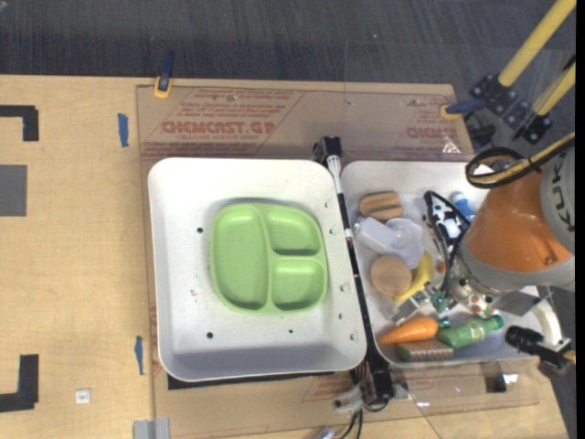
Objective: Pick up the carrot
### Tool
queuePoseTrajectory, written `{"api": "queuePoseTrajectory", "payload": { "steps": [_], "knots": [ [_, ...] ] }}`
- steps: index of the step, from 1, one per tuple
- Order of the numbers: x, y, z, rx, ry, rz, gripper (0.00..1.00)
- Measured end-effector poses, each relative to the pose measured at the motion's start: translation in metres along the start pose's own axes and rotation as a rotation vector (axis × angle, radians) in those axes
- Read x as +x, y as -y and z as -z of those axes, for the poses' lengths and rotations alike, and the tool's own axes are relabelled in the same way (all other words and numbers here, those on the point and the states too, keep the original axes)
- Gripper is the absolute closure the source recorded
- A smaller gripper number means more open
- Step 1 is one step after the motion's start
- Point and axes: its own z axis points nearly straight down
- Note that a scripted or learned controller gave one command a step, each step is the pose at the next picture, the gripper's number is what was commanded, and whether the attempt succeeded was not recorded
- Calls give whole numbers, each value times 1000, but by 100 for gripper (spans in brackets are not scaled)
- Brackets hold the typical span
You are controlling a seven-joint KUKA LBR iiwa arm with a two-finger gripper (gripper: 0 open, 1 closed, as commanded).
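Note:
The carrot (409,331) is orange and lies near the front edge of the right bin (413,174), pointing left. Beside it on the right lies a green bottle (470,332). My gripper (445,293) hangs low over the right bin, just above and to the right of the carrot, under the orange wrist band (512,231). Its tips sit among the clutter next to a yellow banana (419,280), and the carrot is not between them.
The left bin (183,245) holds a green divided plate (270,256). In the right bin lie a bread roll (380,203), a white cup-like item (388,238), a tan round piece (391,274) and a black-and-white object (445,211). A black divider (345,236) separates the bins.

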Motion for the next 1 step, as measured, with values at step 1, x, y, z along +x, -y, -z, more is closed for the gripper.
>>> {"api": "queuePoseTrajectory", "payload": {
  "steps": [1],
  "knots": [
    [3,-5,0,-11,-2,-189,0]
  ]
}}
